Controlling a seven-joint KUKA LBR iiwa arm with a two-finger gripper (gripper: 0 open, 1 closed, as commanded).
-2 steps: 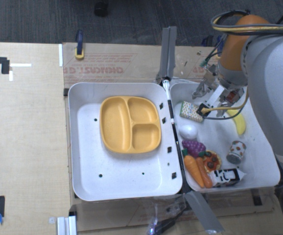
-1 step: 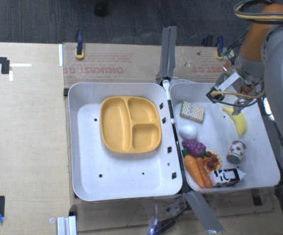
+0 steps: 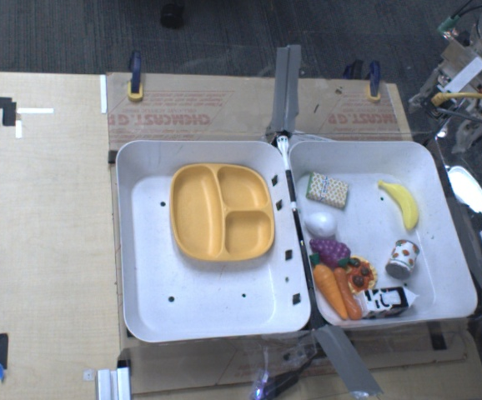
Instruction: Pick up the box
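Note:
The box is small, pale green and patterned. It lies flat near the back left corner of the right bin, close to the divider between the bins. A white egg-shaped item sits just in front of it. Nothing touches or covers the box.
The right bin also holds a banana, purple grapes, a carrot, a pizza slice toy, a small spotted can and a black-and-white carton. A yellow divided plate lies in the left bin. Cables and hardware crowd the top right.

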